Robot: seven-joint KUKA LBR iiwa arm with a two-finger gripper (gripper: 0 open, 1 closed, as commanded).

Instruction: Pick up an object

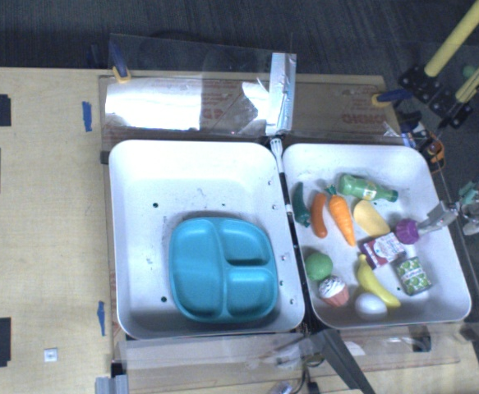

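**Bench and two bins, seen from above**

Wooden bench (34, 220) bore both bins. Left bin (140, 171): one blue divided plate (223, 268). Right bin (444, 294): toy carrot (341, 217), banana (375, 283), green bottle (366, 189) among others. My jaws' opening: cannot tell; nothing seen held.

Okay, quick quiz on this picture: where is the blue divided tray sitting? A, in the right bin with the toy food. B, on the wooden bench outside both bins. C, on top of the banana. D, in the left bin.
D: the blue divided tray lies flat on the floor of the left bin, while the toy food, such as the banana, is all in the right bin.
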